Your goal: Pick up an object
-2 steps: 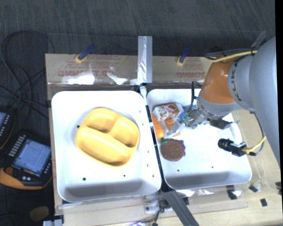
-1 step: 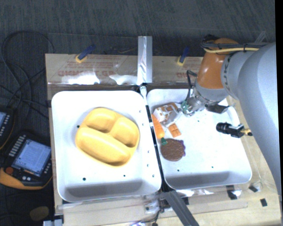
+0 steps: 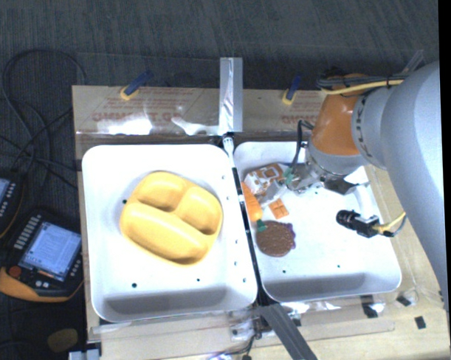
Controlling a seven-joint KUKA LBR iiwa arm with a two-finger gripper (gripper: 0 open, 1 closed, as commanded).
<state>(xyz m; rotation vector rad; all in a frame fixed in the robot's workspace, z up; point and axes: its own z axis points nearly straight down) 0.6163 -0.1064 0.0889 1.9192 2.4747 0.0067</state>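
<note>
Camera view gives you the pincer low in the right bin beside a small packet; you cannot tell its opening.

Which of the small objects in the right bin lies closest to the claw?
The white-and-brown packet at the bin's upper left, beside the claw; the brown round object lies farther away.
</note>
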